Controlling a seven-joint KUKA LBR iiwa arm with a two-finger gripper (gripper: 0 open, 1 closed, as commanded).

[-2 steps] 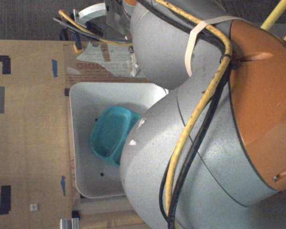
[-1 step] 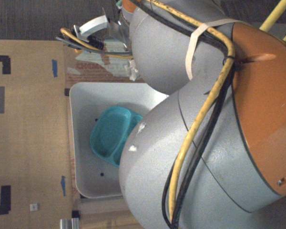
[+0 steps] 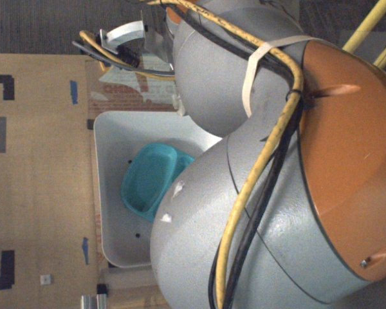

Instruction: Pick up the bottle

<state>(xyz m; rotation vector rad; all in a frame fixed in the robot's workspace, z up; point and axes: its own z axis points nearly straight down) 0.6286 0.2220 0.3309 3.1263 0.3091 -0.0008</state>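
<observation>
A teal bowl-shaped container [image 3: 149, 179] lies on its side in the white bin [image 3: 109, 172], near the bin's middle. The big grey arm with its orange band [image 3: 347, 166] and a yellow cable covers most of the right and centre of the view and hides much of the bin. No bottle can be made out in the part of the bin that shows.
The brown bench top [image 3: 38, 172] with blue tape marks and black corner marks lies left of the bin. A bundle of cables and a white bracket [image 3: 119, 44] sits above the bin's top edge.
</observation>
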